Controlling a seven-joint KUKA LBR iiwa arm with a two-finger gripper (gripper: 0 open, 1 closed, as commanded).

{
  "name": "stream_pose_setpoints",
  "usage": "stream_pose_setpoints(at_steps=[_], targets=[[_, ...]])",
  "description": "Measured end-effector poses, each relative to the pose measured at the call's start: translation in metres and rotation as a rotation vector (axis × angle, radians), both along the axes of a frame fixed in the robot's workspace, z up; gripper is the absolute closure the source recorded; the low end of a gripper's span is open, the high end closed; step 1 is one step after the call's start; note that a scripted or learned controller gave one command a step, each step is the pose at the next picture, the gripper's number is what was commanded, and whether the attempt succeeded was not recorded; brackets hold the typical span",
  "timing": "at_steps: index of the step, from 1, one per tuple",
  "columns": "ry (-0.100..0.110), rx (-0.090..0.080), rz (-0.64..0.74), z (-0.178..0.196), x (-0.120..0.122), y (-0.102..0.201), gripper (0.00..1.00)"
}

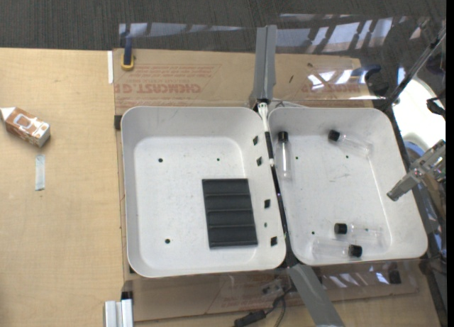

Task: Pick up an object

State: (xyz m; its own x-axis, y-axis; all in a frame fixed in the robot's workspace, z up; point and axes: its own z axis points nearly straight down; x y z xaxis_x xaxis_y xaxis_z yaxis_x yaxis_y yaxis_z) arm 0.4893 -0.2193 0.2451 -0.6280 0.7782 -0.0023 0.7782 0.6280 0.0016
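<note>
Dark carpet runs along the top of your view, and under it sits the wooden bench (57,247) with the two white bins side by side on cardboard.

Your left bin (142,123) has one thing in it: a black ribbed block (229,213), lying flat a bit right of the middle. Your right bin (386,130) has four clear tubes with black caps. One tube (284,154) lies along the left wall, another (346,141) sits near the top, angled. The last two are down by the bottom edge, near each other: one (358,232) just above the other (335,250).

Now the claw (408,184). You can just see it poking in at the right edge of the right bin, a grey metal bit hanging over the rim. It's touching none of the tubes and sits well apart from all of them. Whether it's released or clenched, I honestly cannot tell from this angle.

Off on the bench at far left there's a small orange and white box (27,127).
</note>
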Motion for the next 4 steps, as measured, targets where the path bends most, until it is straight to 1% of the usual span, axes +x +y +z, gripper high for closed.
stream_pose_setpoints(at_steps=[1, 2, 3, 4], targets=[[-0.001, -0.002, 0.191, 0.113, -0.01, -0.003, 0.0], [-0.001, -0.003, 0.426, 0.197, -0.01, -0.003, 0.0], [-0.004, -0.005, 0.423, 0.207, -0.009, -0.004, 1.0], [0.0, -0.002, 0.54, 0.197, 0.01, -0.004, 1.0]])
